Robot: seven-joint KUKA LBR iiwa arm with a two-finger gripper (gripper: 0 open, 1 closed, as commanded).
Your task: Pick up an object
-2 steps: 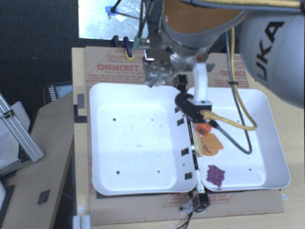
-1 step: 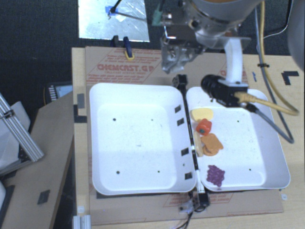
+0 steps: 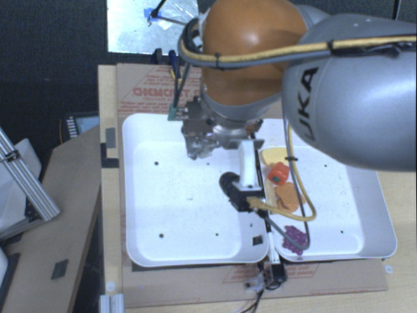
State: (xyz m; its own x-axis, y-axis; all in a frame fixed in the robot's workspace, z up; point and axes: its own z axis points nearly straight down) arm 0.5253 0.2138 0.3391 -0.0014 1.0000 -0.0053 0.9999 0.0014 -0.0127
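Pick not yet made, by my read: the gripper (image 3: 198,146) hangs over the left bin (image 3: 171,204) near its 12 o'clock rim, nothing visibly held, and I cannot tell how far open it is. The candidates lie in the right bin (image 3: 365,230) along its 9 o'clock side: a yellow piece (image 3: 273,154), a red piece (image 3: 279,173) and an orange piece (image 3: 287,198), with purple grapes (image 3: 295,238) toward 7 o'clock. They crowd the dividing wall and the arm overhangs that bin, so I judge a clean grasp awkward.
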